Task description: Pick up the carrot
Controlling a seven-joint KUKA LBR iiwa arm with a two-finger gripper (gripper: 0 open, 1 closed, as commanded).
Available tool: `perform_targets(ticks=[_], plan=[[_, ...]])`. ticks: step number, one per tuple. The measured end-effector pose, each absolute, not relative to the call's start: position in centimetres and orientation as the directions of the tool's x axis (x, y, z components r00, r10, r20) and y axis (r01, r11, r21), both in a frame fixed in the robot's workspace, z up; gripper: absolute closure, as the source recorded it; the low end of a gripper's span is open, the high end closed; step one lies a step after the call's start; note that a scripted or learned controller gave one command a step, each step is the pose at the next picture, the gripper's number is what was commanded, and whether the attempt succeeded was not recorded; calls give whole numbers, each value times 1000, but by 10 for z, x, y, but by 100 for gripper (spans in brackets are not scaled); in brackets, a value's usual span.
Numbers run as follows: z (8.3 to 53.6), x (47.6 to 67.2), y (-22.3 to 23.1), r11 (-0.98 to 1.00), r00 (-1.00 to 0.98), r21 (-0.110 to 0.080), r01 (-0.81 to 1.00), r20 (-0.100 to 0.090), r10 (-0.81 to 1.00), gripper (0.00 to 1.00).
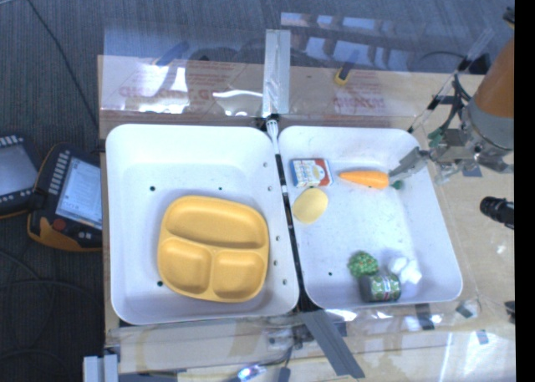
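At the near edge of the wooden counter, the right-hand shallow white plastic bin holds a dark green can lying on its side in its near corner, with a small green broccoli floret touching it on the left and a small white object just beside it on the right. In the left-hand shallow white plastic bin, a yellow plastic tray with three compartments sits toward the near side. Farther back in the right bin, a pale yellow rounded lemon-like piece lies close to the wall between the two bins, and just behind it rests a small white carton with a blue and red label. The orange carrot with a green tip lies flat beside the carton, pointing across the bin, its green end toward the right. The grey pincer reaches in over the right rim, its tip right at the carrot's green end; whether it is open or closed cannot be told from this view, and the carrot rests on the bin floor. Beyond the bins, clear plastic sheeting covers the far part of the counter.
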State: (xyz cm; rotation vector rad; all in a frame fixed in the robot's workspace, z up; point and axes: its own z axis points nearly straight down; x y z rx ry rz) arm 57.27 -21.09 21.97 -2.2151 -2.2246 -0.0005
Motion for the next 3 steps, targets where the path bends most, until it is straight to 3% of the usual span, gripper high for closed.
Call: perform_targets(ticks=[1,2,3], plan=[[96,595,-183,449,-449,1,894,0,894,0],[93,663,-199,645,-645,-28,764,17,764,0],[91,640,-197,478,-478,10,879,-2,879,0]])
